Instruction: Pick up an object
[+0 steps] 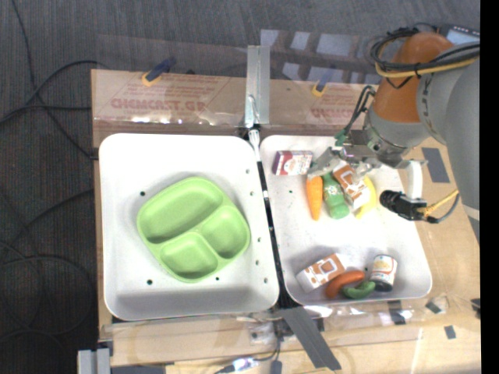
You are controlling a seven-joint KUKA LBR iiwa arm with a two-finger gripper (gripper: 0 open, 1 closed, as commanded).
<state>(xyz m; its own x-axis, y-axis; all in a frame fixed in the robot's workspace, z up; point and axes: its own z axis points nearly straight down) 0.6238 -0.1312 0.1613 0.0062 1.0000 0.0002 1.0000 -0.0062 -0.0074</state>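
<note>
While the arm (437, 92) reached in from the right, its gripper (348, 156) hung low over the upper part of the right bin (413, 283), directly above a cluster of items; whether its fingers were released or clenched could not be told. Beneath it lay a carrot (313, 196), a green block (336, 202) and an orange-and-white carton (352, 187), close together. A small red-and-white box (291, 163) sat just left of the gripper. Near the front edge rested another carton (323, 270), a can (383, 270), and a red and green piece (350, 285). The left bin (125, 287) held a green divided tray (194, 227).
</note>
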